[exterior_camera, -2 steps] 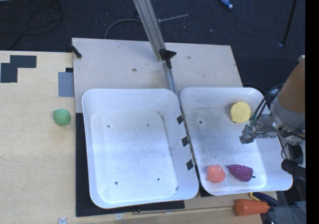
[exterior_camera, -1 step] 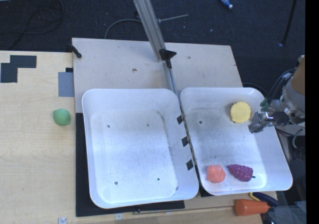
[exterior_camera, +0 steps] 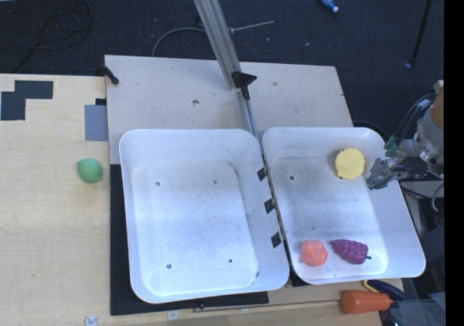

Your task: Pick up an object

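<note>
Nothing has been picked up yet, as far as the view shows — every candidate object lies loose in the right bin, and the grasp itself is all still to do. The gripper sits at that bin's right rim, near its far right corner, reaching in from the side; it is small and dark against the rim, and I cannot tell how it is set, though nothing can be seen in its hold. The closest thing to it is a yellow round object, just beside the gripper toward the bin's middle and close to the far edge, apart from it rather than touching. Along the near edge of the same bin lie an orange round object and a purple bunch of toy grapes, close together, well apart from the gripper. The left bin carries no object. On the wooden bench, off the left bin's left edge, rests a green ball — out of easy reach. By my reading the yellow piece is the likeliest target: the arm needs to move over it, descend, close and lift.
</note>
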`<state>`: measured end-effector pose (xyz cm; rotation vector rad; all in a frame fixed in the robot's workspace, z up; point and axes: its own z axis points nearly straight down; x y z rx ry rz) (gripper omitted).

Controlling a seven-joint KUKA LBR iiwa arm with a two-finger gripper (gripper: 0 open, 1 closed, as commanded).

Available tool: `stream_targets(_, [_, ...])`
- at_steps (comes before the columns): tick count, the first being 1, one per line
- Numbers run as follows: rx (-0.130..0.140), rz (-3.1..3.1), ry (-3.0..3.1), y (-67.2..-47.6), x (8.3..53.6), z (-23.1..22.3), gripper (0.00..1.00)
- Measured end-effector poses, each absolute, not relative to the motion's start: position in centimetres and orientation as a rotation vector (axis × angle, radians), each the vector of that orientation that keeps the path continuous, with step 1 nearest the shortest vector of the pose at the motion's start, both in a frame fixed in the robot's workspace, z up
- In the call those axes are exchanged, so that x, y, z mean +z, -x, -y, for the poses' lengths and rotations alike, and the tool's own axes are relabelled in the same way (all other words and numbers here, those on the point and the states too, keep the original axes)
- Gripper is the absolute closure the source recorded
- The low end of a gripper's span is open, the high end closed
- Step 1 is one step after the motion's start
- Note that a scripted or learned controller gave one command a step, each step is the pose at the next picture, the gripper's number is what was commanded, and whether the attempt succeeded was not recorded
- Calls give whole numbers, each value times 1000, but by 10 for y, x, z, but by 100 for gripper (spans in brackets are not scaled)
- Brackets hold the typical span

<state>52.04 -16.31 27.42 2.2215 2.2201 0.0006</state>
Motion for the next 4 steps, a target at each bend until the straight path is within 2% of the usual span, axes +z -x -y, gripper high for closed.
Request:
stream_targets(3, [-1,-2225,-2219,-570,259,16,100])
stream_targets(4, [0,-2226,-2218,-577,261,-40,100])
